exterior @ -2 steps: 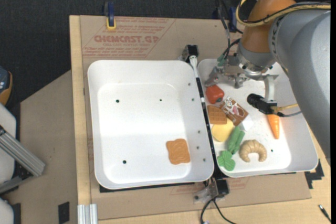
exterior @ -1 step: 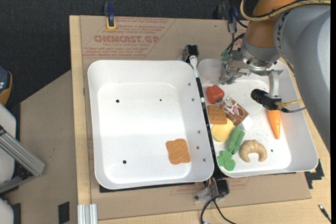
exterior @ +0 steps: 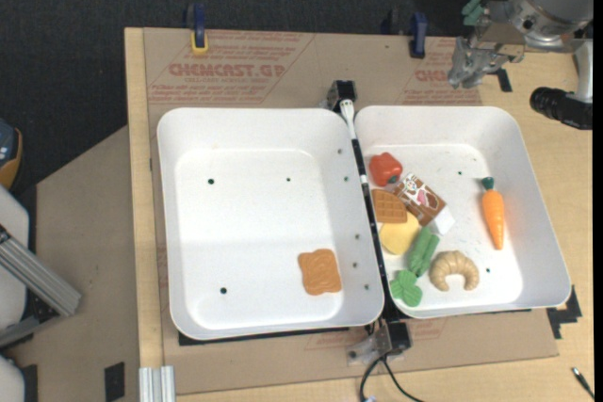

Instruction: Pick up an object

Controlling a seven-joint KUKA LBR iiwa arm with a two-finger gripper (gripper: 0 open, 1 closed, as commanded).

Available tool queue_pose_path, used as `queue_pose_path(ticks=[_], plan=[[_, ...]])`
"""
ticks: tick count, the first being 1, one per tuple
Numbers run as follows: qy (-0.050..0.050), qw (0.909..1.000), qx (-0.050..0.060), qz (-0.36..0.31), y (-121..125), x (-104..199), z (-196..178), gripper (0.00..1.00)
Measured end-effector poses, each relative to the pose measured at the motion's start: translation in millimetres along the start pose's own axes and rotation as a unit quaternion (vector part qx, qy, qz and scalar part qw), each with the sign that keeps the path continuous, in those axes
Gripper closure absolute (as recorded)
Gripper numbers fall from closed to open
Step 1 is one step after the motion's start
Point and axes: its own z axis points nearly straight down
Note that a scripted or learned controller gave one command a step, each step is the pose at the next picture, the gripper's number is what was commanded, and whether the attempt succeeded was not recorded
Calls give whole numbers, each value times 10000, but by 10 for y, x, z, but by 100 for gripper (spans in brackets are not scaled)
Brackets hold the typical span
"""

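Nearest the camera, a black cable (exterior: 384, 372) trails off the front edge of the surface (exterior: 141, 202), below the seam where the two bins meet. In the left bin (exterior: 245, 136) a single orange waffle-like piece (exterior: 320, 272) lies near the front right corner. The right bin (exterior: 452, 129) holds a cluster: a croissant (exterior: 454, 269), green vegetable (exterior: 415, 270), yellow piece (exterior: 399, 237), brown cracker (exterior: 388, 206), red tomato (exterior: 384, 168) and a chocolate-coloured packet (exterior: 421, 199), with a carrot (exterior: 494, 215) apart near the right wall. My claw (exterior: 468, 71) hangs beyond that bin's far rim, above the cardboard, with nothing in it; how far it is spread I cannot tell.
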Motion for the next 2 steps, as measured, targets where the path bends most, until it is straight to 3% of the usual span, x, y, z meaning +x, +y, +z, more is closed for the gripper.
queue_pose_path(ticks=[1, 2], plan=[[9, 10000, -7, -21, 59, 435, -1239, 100], [0, 10000, 17, 5, 88, 327, -2111, 100]])
